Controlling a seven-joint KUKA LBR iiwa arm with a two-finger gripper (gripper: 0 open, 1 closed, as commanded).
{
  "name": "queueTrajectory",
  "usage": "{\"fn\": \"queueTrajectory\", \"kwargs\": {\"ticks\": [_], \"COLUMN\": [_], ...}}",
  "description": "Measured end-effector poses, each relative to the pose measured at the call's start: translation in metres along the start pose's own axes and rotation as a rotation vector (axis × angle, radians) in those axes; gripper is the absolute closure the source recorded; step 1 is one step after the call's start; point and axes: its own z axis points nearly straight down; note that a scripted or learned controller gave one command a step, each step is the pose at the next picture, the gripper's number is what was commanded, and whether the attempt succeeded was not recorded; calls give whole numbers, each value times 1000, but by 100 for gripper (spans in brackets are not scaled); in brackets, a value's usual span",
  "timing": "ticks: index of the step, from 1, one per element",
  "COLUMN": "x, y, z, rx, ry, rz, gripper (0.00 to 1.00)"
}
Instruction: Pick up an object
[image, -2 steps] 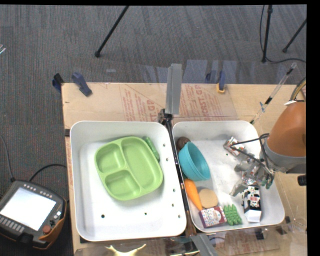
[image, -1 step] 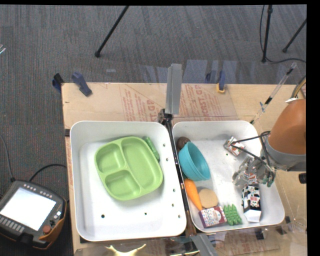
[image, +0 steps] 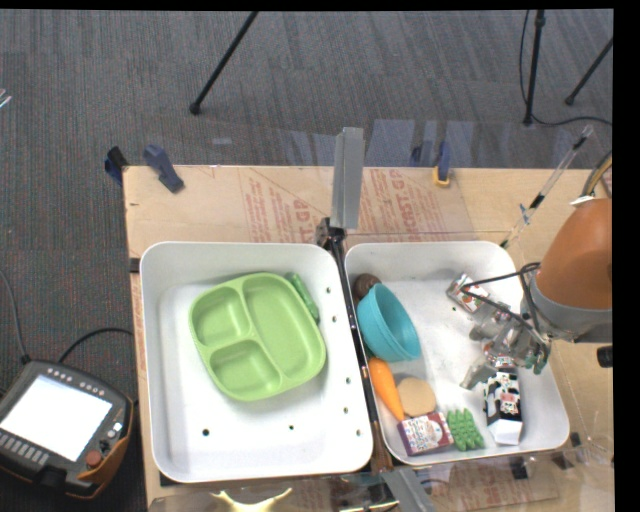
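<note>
grey carpet surrounds a plywood bench (image: 250, 205) that carries two shallow white bins side by side, with a grey upright divider post (image: 347, 180) rising at the seam between them. all positions below are given relative to the teal bowl (image: 388, 322), which lies tilted in the right bin (image: 440, 255) against its left wall. left of the bowl, across the seam, the left bin (image: 165, 300) holds a green three-compartment tray (image: 258, 335). just behind the bowl a small dark round object (image: 366, 285) shows above its rim. just in front of the bowl lies an orange carrot (image: 386, 388), and beside that a tan round piece (image: 416, 396); further forward are a small pink-and-white packet (image: 425, 433) and a green bumpy toy (image: 463, 428), near the bin's front wall. right of the bowl, well apart from it, the gripper (image: 492, 352) hangs over the bin floor, borne by the grey arm with its orange band (image: 588, 255). whether its fingers are parted or closed cannot be told; nothing is seen between them. the small black-and-white carton (image: 504, 402) stands right of and forward from the bowl, just in front of the gripper and very near its tips; contact cannot be judged. far left of the bowl, on the carpet, rests a teach pendant (image: 60, 428).
</note>
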Motion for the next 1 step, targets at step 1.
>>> {"fn": "queueTrajectory", "kwargs": {"ticks": [1], "x": [-1], "y": [1], "z": [-10], "rx": [-1], "ry": [-2], "rz": [-4], "gripper": [100]}}
